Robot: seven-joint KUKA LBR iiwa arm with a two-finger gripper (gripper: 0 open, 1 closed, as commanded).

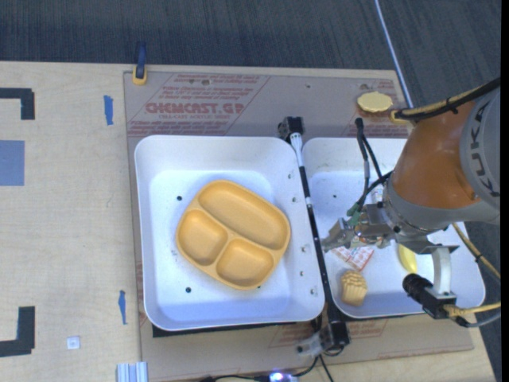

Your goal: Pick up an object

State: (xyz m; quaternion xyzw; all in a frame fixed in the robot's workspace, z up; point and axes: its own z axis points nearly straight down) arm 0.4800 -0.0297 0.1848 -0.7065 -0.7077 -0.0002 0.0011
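A yellow-orange divided plate (232, 234) with three compartments lies in the left bin (159, 173). In the right bin (334, 183), my gripper (355, 233) hangs low over the bin's left part, under the grey and orange wrist. Directly beneath it lies a small white packet with red print (353, 255). A tan, lumpy corn-like object (354, 286) rests near the bin's front edge, just in front of the packet. A yellow object (406, 258) shows partly from under the arm to the right.
A black clamp (292, 126) sits at the back where the bins meet. A round yellow disc (374, 102) lies on the cardboard behind the right bin. Cables run along the arm, and a black fitting (425, 294) juts out at the right bin's front.
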